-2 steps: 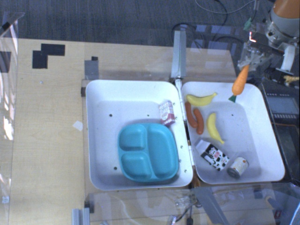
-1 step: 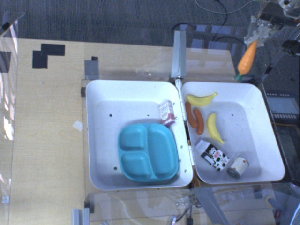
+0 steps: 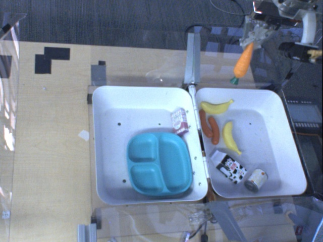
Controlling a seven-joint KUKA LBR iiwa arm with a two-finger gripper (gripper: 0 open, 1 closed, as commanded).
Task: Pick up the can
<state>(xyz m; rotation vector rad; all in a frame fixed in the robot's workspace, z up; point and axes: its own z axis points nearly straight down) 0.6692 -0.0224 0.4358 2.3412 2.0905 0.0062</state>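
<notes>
Silver metal marks the can (image 3: pixel 256 179), a short cylinder lying on its side near the front right corner of the right bin (image 3: pixel 282 110); its long axis runs on a slant, the round end facing the front left and the pale, labelled side turned up. Just beside it to the left lies a flat black-and-white carton (image 3: pixel 230 168), boxy and patterned. Two smooth curved bananas (image 3: pixel 217 106) and two glossy red-brown sausages (image 3: pixel 209 126) lie further back in the same bin. The left bin (image 3: pixel 108 135) holds a matte blue plastic tray (image 3: pixel 159 163) with three rounded compartments and a crinkled red-and-white packet (image 3: pixel 179 121). Well apart from the can, above the bench's far edge, the gripper (image 3: pixel 251 40) is clamped on a tapered orange carrot (image 3: pixel 243 62), which hangs green end down.
</notes>
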